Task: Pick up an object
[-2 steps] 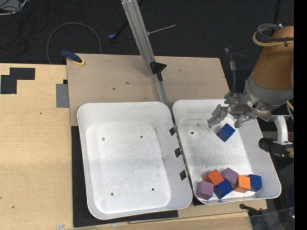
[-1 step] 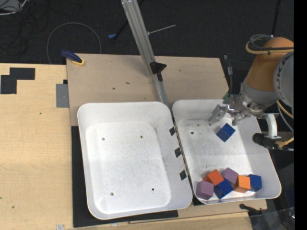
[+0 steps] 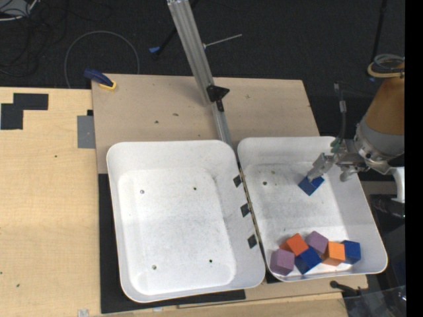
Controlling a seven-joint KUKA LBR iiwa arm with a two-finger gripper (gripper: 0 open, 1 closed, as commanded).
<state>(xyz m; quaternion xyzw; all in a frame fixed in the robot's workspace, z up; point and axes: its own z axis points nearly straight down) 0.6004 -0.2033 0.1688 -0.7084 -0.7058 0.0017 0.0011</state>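
My gripper [image 3: 334,172] hangs over the upper right part of the right bin [image 3: 370,243], under the grey wrist with its orange band. Its two fingers stand apart, so it is open. A blue block [image 3: 310,185] lies tilted on the bin floor just below and left of the left fingertip [image 3: 320,172], touching or nearly touching it. The block is not between the fingers. A cluster of blocks sits in the bin's near corner: a purple one [image 3: 282,261], an orange one [image 3: 297,244], a blue one [image 3: 307,261], another purple one [image 3: 318,241], a second orange one [image 3: 336,251] and a small blue one [image 3: 351,250].
The left bin [image 3: 132,170] lies beside the right one, with black clips [image 3: 244,210] along the shared edge. A metal rail [image 3: 198,65] slants up from behind the bins. A blue and yellow clamp [image 3: 99,78] lies at the bench's far left corner.
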